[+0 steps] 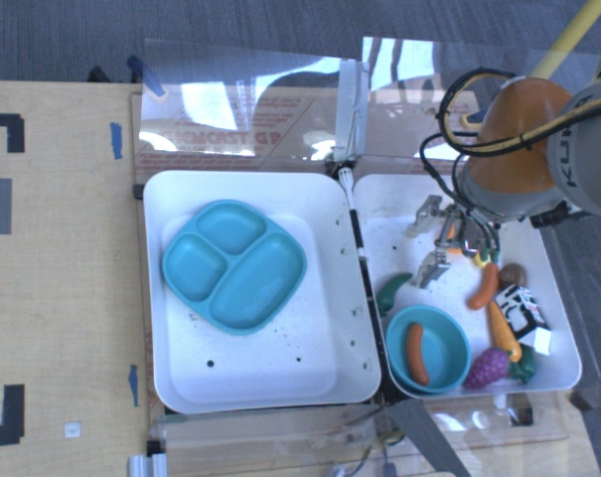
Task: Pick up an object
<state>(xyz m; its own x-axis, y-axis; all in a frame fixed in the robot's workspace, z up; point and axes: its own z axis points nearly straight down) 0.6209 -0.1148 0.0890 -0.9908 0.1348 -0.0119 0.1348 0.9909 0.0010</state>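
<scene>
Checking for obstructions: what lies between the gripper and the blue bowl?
In the camera view, bare white bin floor separates the gripper from the blue bowl; a dark green item sits just left of that line.

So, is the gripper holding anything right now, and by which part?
Nothing is held. The gripper hangs open over bare floor of the right white bin, apart from the orange toy carrot and blue bowl.

The arm (538, 142) is cut off by the right edge of the picture, and it hides part of the far wall of the right bin (563, 366). The blue bowl (431, 351) covers most of a dark green thing (391, 290); what it is cannot be told.
</scene>
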